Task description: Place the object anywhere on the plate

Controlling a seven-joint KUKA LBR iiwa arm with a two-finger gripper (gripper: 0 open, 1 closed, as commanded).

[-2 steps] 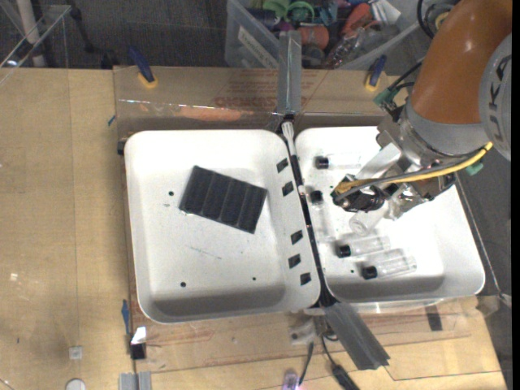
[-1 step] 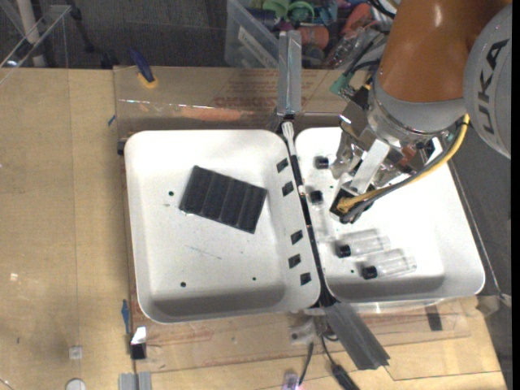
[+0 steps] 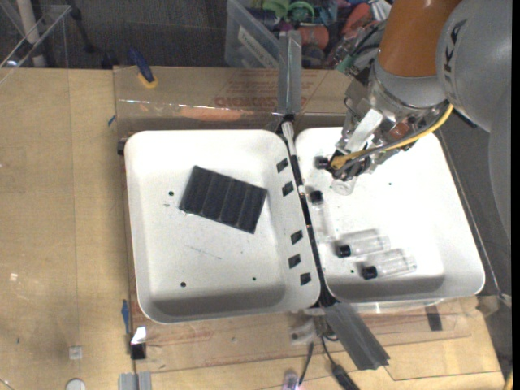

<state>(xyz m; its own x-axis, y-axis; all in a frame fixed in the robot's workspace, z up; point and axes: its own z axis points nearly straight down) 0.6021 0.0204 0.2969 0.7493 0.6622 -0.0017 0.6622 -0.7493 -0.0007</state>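
Progress is slight, by my reading: nothing rests on the plate [image 3: 223, 199], so you should count the placing as wholly undone. Your gripper [image 3: 348, 169] hangs low over the far corner of the right bin [image 3: 431, 210], close to the divider [image 3: 294, 210]. You cannot tell from this angle whether it is apart or closed, nor whether it has anything in it. The object is, I take it, one of the clear capped tubes. A vial [image 3: 361, 244] with a black cap lies on the bin floor, toward the camera from the gripper and apart from it. A second vial [image 3: 392, 264] lies just beside the first, further still from the gripper. Just under the gripper sits a pale clear shape [image 3: 343, 187] that may be a third, but it is too blurred to call. The plate, a dark ribbed slab, lies flat in the left bin [image 3: 162, 250], across the divider and well off to the gripper's view-left. What is left for you, as I judge it: secure a vial, lift it over the divider, carry it across and set it down anywhere on the slab.
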